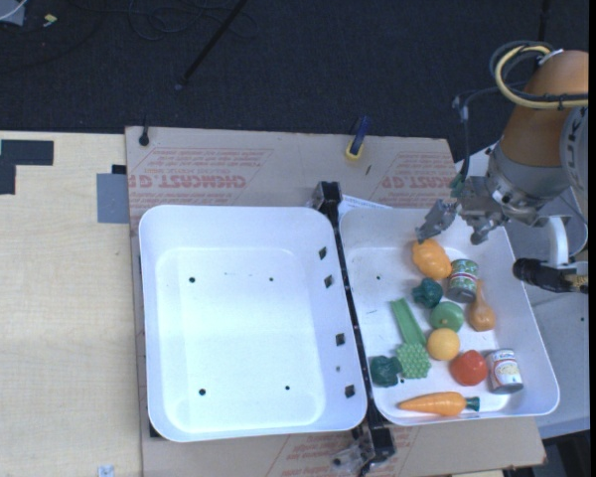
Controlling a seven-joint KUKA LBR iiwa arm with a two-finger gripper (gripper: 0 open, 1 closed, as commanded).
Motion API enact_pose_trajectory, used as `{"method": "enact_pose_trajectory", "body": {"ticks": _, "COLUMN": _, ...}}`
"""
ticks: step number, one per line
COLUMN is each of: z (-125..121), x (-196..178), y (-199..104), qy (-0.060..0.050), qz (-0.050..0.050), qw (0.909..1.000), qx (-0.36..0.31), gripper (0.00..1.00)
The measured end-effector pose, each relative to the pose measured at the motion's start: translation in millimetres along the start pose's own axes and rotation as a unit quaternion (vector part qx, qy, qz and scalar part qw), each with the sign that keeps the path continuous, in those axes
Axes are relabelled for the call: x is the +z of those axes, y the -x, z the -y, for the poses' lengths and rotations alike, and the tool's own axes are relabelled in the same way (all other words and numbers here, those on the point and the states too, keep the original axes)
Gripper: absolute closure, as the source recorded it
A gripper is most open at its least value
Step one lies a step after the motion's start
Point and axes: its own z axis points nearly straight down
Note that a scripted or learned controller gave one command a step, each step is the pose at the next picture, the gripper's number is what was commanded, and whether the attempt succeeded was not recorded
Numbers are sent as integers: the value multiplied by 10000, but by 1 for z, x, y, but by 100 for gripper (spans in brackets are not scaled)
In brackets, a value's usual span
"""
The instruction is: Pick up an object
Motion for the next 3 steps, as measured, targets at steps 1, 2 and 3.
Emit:
{"method": "enact_pose_trajectory", "body": {"ticks": 1, "z": 38, "x": 109, "y": -32, "qy": -31, "qz": -5, "qw": 10000, "qx": 17, "gripper": 0}}
{"method": "enact_pose_trajectory", "body": {"ticks": 2, "z": 85, "x": 104, "y": -51, "qy": -35, "qz": -12, "qw": 10000, "qx": 24, "gripper": 0}}
{"method": "enact_pose_trajectory", "body": {"ticks": 3, "z": 83, "x": 93, "y": -49, "qy": -17, "qz": -7, "qw": 10000, "qx": 52, "gripper": 100}}
